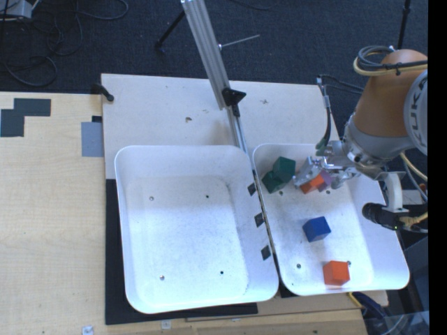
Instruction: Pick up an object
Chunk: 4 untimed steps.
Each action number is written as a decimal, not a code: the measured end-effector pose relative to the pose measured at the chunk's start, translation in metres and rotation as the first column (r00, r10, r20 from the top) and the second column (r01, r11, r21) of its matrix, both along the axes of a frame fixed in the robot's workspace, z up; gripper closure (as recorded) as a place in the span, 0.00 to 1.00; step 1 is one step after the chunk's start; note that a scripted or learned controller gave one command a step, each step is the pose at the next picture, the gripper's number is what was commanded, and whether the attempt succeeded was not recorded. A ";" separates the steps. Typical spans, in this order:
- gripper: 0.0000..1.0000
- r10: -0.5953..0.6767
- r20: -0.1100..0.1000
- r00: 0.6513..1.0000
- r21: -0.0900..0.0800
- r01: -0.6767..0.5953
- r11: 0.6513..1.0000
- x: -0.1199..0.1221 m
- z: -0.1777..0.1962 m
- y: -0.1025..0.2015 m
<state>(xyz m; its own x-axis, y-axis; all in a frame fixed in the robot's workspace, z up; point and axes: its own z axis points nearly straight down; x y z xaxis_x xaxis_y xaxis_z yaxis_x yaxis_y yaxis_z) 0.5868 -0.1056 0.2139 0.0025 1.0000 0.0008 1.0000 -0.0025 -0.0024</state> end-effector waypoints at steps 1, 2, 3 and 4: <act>0.00 0.001 0.002 1.000 0.000 -0.001 1.000 -0.025 -0.124 -0.013; 0.00 0.000 0.005 1.000 -0.001 0.000 1.000 -0.069 -0.121 -0.026; 1.00 -0.003 0.003 1.000 0.000 0.003 1.000 -0.068 -0.112 -0.027; 1.00 0.008 0.008 1.000 0.001 -0.008 1.000 -0.033 -0.019 0.024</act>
